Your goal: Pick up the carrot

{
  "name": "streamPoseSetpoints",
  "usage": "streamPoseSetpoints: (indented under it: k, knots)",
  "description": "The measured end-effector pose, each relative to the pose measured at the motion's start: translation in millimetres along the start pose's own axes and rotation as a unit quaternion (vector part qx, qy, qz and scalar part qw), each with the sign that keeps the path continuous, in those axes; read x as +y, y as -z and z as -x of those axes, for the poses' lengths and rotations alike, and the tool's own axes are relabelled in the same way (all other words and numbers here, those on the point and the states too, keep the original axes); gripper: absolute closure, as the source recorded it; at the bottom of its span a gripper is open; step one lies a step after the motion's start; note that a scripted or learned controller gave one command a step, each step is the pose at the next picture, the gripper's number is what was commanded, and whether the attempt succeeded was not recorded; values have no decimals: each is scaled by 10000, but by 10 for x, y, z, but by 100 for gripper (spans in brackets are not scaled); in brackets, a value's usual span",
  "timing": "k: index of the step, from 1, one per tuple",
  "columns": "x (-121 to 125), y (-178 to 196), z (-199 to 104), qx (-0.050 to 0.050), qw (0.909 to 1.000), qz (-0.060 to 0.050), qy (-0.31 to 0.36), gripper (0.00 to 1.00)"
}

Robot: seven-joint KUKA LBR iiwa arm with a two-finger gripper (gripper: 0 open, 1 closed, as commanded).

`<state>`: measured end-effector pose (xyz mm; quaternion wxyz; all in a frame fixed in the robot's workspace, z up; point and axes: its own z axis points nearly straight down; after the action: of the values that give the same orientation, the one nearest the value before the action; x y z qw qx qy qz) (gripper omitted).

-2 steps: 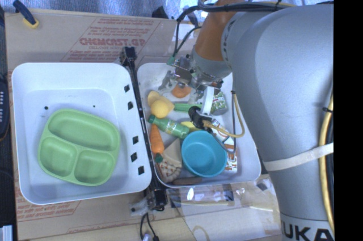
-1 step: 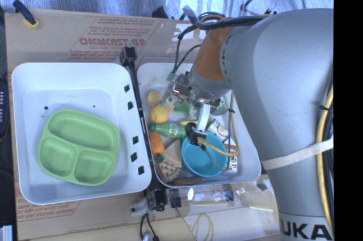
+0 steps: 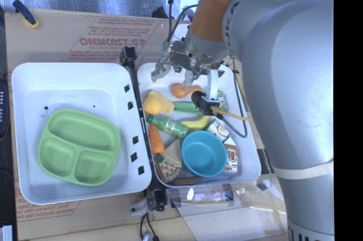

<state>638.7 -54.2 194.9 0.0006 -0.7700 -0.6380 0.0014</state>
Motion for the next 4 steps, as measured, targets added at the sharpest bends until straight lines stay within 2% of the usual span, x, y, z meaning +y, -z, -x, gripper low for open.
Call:
streamPoseSetpoints:
  k: [1,2,3,4]
  knots:
    - [4,-1043,392,0,9986,-69,520,0]
    - [-306,-1038,496,6,10000,-40,-65,0]
    - [-305,-939,494,-4,10000,-69,-17,100]
    - [-305,-940,494,-7,10000,-70,-15,0]
